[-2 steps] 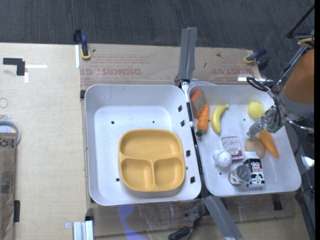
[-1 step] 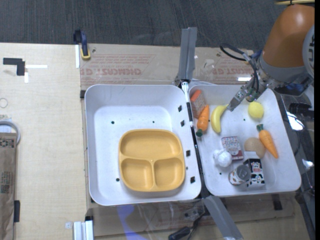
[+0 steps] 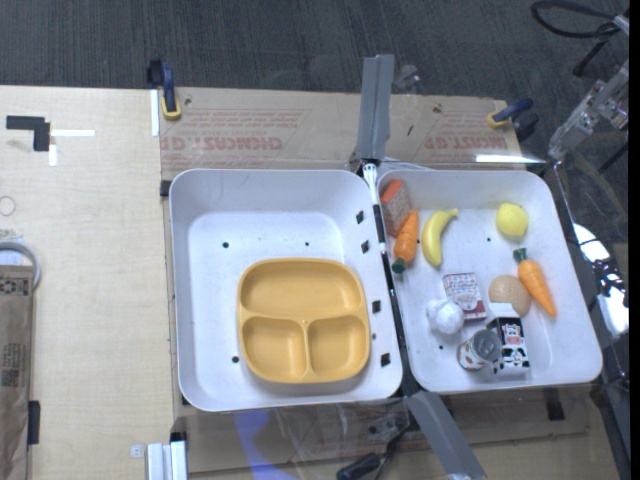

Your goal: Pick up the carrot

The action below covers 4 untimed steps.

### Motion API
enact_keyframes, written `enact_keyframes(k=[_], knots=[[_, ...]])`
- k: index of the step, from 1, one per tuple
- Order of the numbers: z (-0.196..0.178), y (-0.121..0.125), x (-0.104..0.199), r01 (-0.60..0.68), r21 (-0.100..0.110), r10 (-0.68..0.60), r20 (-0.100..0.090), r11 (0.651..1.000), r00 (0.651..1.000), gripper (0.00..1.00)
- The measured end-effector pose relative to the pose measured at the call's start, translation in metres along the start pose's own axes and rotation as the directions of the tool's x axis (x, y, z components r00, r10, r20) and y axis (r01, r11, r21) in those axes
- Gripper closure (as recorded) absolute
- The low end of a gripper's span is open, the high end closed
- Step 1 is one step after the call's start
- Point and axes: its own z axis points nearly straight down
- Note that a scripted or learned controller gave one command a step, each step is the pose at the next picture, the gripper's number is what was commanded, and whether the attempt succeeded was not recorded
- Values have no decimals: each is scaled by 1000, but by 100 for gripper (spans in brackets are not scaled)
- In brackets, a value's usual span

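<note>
The worktop [image 3: 80, 298] is pale wood and carries two shallow white bins side by side. The left bin [image 3: 200, 218] holds a yellow divided tray [image 3: 303, 320] with three compartments, lying flat near the bin's middle. The right bin [image 3: 575, 308] holds a scatter of small items. A banana [image 3: 437, 235] lies in its upper middle, with a lemon [image 3: 512, 220] to the right of it near the far right corner. There are two carrots: one carrot [image 3: 537, 283] lies near the right wall, its green top pointing up-left toward the lemon and its tip toward the near right corner; the other carrot [image 3: 405, 237] lies against the left wall, just left of the banana, green end down. A small red-and-white carton [image 3: 463, 289] sits mid-bin, a tan rounded piece [image 3: 509, 291] beside it, a white ball [image 3: 445, 316] below-left, and a black-and-white carton [image 3: 511, 348] near the front edge. The gripper's state cannot be told from this view.
</note>
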Motion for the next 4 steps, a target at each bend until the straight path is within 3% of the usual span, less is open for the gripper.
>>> enact_keyframes(k=[1,2,3,4], knots=[[93,52,61,261,-1,-261,-3,965,965,100],[3,89,46,232,-2,-232,1,973,973,100],[56,131,114,390,-1,-390,-3,921,921,100],[3,117,129,390,-2,-390,1,921,921,100]])
